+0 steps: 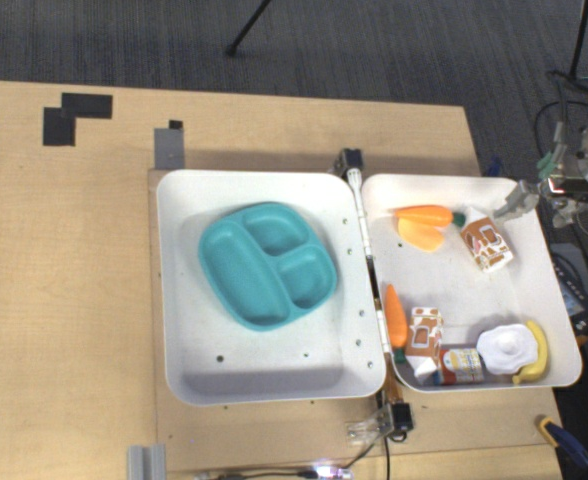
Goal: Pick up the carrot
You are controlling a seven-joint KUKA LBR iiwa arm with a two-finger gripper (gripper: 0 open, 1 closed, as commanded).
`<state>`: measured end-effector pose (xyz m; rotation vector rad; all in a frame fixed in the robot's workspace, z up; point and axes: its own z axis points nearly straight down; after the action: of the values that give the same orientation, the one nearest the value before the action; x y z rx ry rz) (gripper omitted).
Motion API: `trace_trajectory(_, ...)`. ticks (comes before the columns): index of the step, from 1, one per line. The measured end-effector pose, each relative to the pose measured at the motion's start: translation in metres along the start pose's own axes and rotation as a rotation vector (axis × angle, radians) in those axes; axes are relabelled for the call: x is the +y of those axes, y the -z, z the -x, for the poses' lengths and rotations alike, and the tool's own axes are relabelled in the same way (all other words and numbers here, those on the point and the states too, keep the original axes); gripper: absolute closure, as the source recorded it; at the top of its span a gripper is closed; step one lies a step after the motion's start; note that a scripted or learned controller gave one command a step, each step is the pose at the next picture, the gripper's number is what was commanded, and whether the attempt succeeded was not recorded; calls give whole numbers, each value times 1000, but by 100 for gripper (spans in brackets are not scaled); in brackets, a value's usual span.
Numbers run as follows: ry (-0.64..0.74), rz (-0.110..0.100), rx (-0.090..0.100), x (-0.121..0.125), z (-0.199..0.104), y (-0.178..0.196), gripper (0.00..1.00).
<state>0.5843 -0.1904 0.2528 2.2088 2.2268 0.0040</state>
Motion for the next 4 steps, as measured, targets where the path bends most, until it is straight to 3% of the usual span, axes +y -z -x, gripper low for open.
trace_trajectory(1, -144, -8, 3, 84, -16, -104, 0)
trace_trajectory(2, -289, 6, 0, 63, -73, -154, 0)
trace_trajectory(3, -283, 5, 1, 63, -75, -145, 100)
trace_trajectory(4, -282, 4, 0, 63, -75, -145, 0)
